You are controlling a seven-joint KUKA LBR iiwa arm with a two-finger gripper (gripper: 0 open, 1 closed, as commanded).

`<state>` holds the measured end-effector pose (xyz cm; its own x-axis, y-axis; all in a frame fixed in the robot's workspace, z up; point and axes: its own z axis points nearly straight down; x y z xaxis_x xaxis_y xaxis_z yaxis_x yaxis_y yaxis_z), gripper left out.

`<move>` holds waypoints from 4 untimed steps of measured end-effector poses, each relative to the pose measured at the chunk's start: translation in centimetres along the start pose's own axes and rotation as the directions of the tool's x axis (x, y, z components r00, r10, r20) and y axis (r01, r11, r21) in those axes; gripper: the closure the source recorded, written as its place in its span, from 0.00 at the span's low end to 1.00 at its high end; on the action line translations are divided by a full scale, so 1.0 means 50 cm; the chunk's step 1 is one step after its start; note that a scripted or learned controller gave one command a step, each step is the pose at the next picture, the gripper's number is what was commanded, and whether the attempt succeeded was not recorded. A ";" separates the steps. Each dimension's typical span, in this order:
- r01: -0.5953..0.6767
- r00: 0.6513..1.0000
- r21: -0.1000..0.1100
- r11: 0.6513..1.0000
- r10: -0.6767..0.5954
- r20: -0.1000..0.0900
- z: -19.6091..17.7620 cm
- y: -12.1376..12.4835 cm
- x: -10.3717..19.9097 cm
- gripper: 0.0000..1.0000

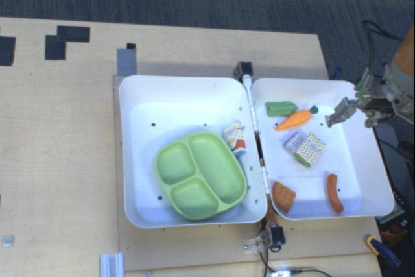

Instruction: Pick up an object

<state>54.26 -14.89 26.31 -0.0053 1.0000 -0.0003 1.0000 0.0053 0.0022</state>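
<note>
The right bin [363,207] holds a green pod-shaped toy [281,108], an orange carrot [294,119], a green-and-white patterned packet [305,148], a red sausage [334,192] and a brown bread-like piece [283,195]. My gripper [355,117] hangs over the bin's upper right part, near its right rim. Its fingers are apart with nothing between them. It stands to the right of the carrot and the packet and touches neither.
The left bin [139,107] holds a green divided plate [201,175] and a small white-and-orange carton [235,137] against the ridge between the bins. Cables and clips [269,240] lie at the bench's front edge. Dark carpet lies beyond the bench.
</note>
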 end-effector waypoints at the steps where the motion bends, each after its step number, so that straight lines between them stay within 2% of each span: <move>1: -0.002 1.000 -0.017 1.000 0.002 0.002 0.312 -0.020 -0.030 0.00; 2: -0.003 1.000 -0.001 1.000 0.003 0.000 0.345 -0.009 0.039 0.00; 3: 0.000 1.000 -0.005 1.000 0.000 0.000 0.354 0.109 0.111 0.00; 4: 0.002 1.000 -0.007 1.000 -0.002 0.000 0.332 0.111 0.111 1.00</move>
<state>59.81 -9.32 9.70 -0.0075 1.0000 -0.0007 0.9999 0.0075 0.0097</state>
